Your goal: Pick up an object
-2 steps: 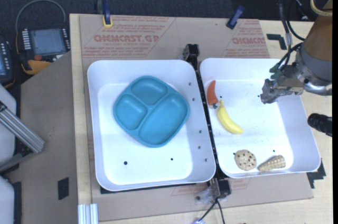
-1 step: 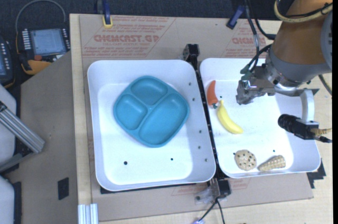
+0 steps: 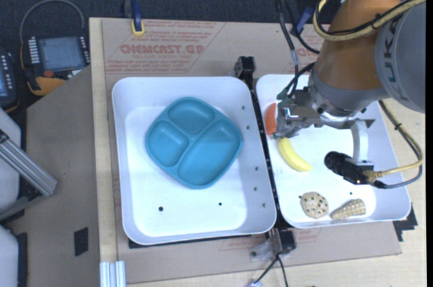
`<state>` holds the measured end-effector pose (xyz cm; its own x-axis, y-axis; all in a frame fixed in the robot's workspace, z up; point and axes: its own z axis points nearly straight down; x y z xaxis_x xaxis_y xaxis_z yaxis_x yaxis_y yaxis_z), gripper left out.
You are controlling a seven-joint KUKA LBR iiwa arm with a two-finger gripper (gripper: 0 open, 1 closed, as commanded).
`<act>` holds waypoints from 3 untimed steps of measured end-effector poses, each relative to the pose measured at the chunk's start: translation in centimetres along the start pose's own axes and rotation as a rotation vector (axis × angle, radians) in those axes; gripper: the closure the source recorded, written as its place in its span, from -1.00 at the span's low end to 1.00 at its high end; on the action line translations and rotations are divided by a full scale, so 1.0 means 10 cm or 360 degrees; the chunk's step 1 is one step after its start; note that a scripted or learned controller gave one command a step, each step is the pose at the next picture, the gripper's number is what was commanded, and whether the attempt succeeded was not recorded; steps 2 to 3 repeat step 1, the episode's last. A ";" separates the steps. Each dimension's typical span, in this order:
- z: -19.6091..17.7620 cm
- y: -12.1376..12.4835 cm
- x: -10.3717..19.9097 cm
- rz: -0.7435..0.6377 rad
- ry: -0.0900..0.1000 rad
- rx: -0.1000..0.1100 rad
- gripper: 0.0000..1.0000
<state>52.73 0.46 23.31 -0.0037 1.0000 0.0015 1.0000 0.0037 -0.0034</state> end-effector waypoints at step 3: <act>0.11 0.05 0.58 0.0002 -0.0002 -0.0002 1.00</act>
